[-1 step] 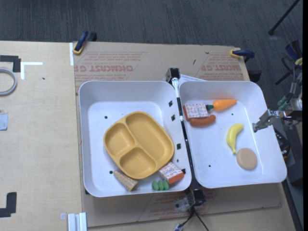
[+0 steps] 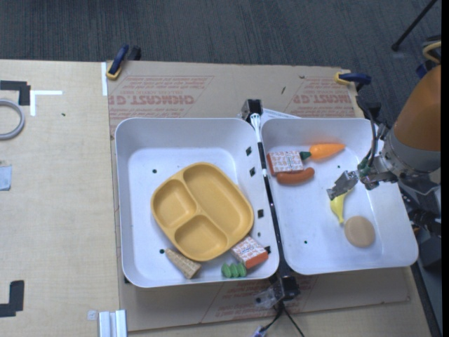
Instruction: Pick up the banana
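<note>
- Gripper low in the right bin, at the banana's twelve o'clock end; finger state: cannot tell.
- Egg at the banana's four o'clock.

the gripper is seen low in the right bin, apparently touching the banana's upper end. a carrot, box, sausage and egg are scattered around. a yellow tray is set in the left bin.
</note>
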